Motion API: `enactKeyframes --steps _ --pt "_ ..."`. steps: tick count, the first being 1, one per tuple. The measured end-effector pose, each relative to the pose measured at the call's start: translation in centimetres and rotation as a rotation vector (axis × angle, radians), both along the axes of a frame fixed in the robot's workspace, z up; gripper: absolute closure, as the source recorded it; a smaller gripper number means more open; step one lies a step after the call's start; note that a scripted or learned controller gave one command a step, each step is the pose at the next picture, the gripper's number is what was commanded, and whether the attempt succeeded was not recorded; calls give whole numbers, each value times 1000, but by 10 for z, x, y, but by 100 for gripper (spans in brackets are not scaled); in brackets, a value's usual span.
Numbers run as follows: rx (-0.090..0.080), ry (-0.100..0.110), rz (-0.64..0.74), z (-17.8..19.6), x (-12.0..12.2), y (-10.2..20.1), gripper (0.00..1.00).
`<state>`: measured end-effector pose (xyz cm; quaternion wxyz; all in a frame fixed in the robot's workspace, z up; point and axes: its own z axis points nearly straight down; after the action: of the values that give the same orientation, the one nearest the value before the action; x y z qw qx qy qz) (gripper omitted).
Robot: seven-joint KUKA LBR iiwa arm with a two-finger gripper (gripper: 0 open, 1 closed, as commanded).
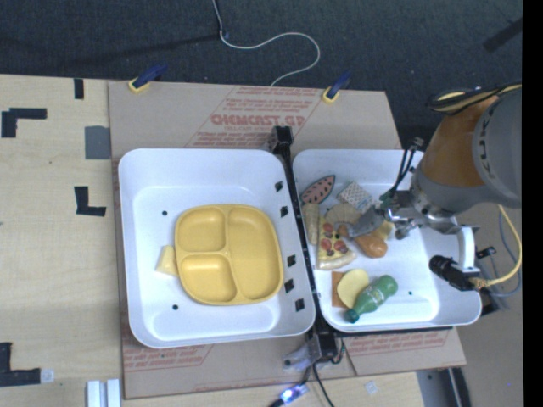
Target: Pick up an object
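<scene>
The right bin (441,308) holds a loose crowd of toy food along its left half: a pizza slice (333,244) by the dividing wall, a speckled oval piece (317,189) above it, a grey waffle-patterned piece (356,197) to the right of that, a yellow-and-orange piece (349,287) lower down, and a green bottle (372,298) lying tilted just beside it. An orange-brown bread-like piece (372,245) sits between the pizza slice and the arm, and the jaws (373,222) hang right over its upper edge, close among the neighbouring pieces; from this angle I cannot tell whether the jaws are wide or narrow, nor whether they touch anything. The grey arm (501,155) with its orange band (450,155) covers the bin's upper right corner. The left bin (140,193) carries a yellow divided plate (229,254) with a pale yellow wedge (166,261) poking out from under its left side. Both bins rest on a cardboard sheet (254,117) laid on the wooden tabletop (51,270), which bears black tape marks; a thin white cable (271,45) curls over the dark floor beyond.
</scene>
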<state>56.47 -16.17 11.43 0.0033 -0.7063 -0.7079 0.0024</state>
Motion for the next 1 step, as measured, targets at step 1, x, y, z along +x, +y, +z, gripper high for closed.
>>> enactKeyframes --steps 1 --pt "-2 -7 0 -31 0 1 0"
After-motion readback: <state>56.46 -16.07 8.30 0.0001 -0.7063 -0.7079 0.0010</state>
